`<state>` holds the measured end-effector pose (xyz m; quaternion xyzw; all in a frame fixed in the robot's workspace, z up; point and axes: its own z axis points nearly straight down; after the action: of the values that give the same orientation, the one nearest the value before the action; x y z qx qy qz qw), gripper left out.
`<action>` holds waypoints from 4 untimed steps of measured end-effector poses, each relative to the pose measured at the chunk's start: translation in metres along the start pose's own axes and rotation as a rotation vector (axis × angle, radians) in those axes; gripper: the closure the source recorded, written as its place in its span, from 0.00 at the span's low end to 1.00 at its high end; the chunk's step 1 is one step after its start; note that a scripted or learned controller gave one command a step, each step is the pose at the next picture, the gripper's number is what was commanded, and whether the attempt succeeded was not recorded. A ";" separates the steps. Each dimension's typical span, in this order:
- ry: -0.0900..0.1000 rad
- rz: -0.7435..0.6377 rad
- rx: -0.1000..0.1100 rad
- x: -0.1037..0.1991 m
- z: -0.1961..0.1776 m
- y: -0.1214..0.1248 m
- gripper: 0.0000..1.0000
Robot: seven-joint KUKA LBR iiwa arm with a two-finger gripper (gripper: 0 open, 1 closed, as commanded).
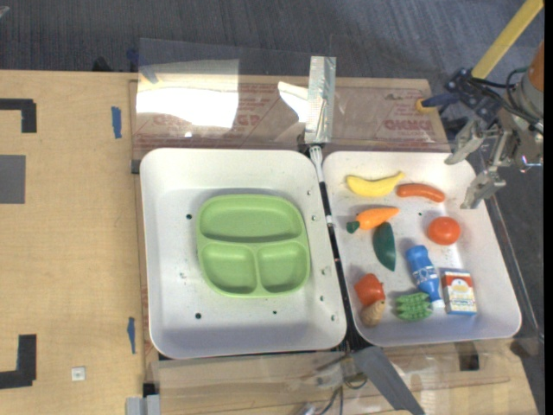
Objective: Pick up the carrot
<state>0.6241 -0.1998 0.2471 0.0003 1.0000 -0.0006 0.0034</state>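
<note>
The carrot (375, 219), orange with a green stub at its left end, lies in the right bin (505, 271) near the bin's left wall, just below a yellow banana (373, 182). My gripper (467, 176) hangs over the bin's upper right corner, well to the right of the carrot and apart from it. Its fingers (474, 195) stand open with nothing between them.
Around the carrot lie a red-orange sausage (421, 192), a tomato (444, 230), a dark green vegetable (384, 245), a blue bottle (422, 271), a small carton (459, 290), a red piece (370, 289) and a green bunch (412, 306). The left bin (164, 258) holds a green divided plate (253, 243).
</note>
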 end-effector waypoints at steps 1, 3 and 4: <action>-0.004 0.045 0.000 0.050 0.142 0.075 0.00; 0.004 0.166 -0.001 -0.013 0.158 0.105 0.00; -0.015 0.163 0.001 -0.018 0.143 0.106 1.00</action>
<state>0.6427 -0.0939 0.1041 0.0817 0.9966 -0.0008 0.0108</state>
